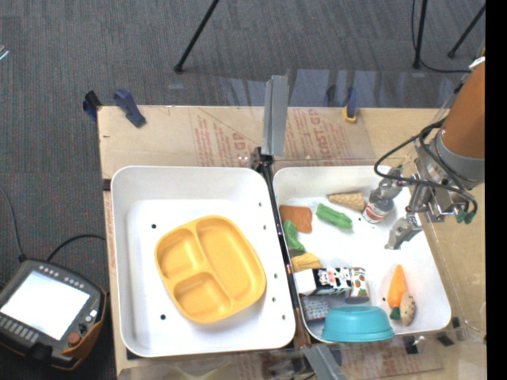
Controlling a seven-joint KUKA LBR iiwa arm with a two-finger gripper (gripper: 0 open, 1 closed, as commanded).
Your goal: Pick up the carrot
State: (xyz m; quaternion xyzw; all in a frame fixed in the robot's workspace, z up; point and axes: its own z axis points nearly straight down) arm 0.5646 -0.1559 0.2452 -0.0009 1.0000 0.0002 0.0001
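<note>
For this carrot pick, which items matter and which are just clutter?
Job:
orange toy carrot
claw

Clutter:
yellow divided plastic plate
teal plastic bowl
green pod-shaped toy
tan cone
cow-print carton

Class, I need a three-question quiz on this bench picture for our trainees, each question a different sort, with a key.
1. True or false: the carrot lies in the same bin as the yellow plate.
2. Which sits nearest the carrot? A) green pepper B) teal bowl C) tablet
3. Fill in: the claw hovers over the ____ bin.

Key: 1 false; 2 B; 3 right.
</note>
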